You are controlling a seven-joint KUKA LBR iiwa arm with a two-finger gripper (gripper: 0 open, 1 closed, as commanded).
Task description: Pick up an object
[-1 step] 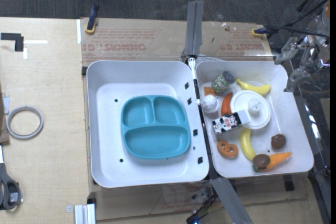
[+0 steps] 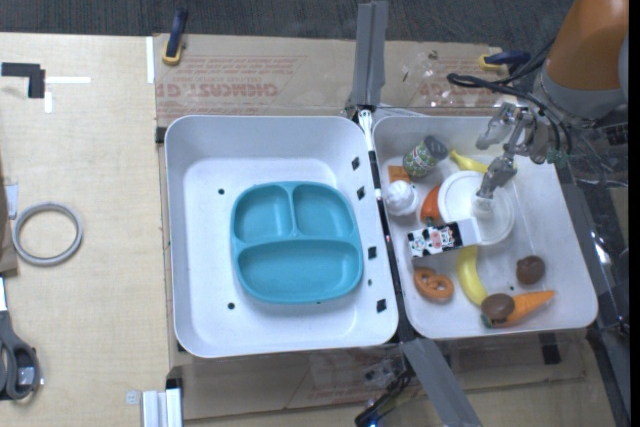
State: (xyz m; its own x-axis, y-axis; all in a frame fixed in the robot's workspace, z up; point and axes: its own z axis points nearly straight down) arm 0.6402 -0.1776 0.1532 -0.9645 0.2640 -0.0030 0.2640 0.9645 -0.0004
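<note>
Nearest, in the right bin (image 2: 575, 245): carrot (image 2: 520, 303), yellow banana (image 2: 470, 275), pretzel (image 2: 433, 284), brown ball (image 2: 530, 268); then a black-and-white cow toy (image 2: 434, 239) touching a white bowl (image 2: 472, 205); above that bowl, the gripper (image 2: 494, 185), fingers (image 2: 497, 173) pointing down, close together, nothing between them; left bin (image 2: 190, 245) holding a blue divided plate (image 2: 297, 242).

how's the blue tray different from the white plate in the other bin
The blue tray is roughly rectangular with three compartments; the white plate is round and undivided. The tray lies alone in the left bin; the plate sits among toy food in the right bin, under the gripper. The tray looks larger. Both lie flat.
</note>
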